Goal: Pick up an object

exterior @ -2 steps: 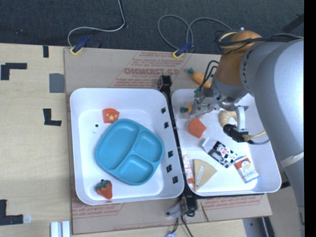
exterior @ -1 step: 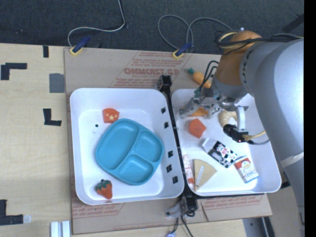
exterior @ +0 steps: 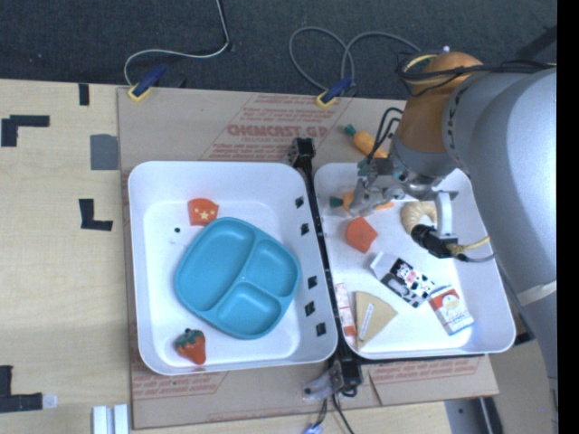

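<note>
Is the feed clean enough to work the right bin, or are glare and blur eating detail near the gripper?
Camera view: lighting is even and soft, with no hard glare on the white right bin. The gripper sits small and slightly blurred, so its tip detail is muddy. The arm is near the lens, soft, and hides the bin's right side. The orange block and blue tray read sharply.

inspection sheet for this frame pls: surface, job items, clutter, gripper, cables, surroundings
Surface: two white bins on a cardboard sheet over a wooden bench.
Job's things: right bin holds orange block, wedge, black-and-white packet, small carton; left bin holds blue divided plate, strawberry, red piece.
Clutter: nothing seen.
Gripper: gripper low in right bin's far end; grasp unclear.
Cables: grey cables behind bins.
Surroundings: dark floor.
</note>
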Robot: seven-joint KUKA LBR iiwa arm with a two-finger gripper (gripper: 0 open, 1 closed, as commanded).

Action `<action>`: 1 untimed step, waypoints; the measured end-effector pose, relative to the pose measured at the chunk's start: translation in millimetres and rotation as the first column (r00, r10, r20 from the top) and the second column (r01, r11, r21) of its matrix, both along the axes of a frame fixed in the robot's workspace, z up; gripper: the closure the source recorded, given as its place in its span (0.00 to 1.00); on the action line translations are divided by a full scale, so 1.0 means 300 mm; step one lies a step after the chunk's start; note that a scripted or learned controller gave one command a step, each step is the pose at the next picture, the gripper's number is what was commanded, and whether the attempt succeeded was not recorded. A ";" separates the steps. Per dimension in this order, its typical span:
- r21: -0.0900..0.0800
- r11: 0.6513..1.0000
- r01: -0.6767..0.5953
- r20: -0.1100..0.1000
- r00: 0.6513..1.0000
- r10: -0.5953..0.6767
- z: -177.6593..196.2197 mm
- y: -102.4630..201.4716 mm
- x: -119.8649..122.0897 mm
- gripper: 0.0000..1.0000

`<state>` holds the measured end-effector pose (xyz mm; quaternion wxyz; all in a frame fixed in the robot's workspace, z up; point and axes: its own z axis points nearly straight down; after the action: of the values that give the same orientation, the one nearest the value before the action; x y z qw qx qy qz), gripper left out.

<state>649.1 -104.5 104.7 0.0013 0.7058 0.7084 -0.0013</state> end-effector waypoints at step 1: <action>0.000 1.000 0.000 0.000 1.000 0.000 0.000 0.000 0.000 0.00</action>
<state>649.1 -104.6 104.6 0.0014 0.7058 0.7084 -0.0015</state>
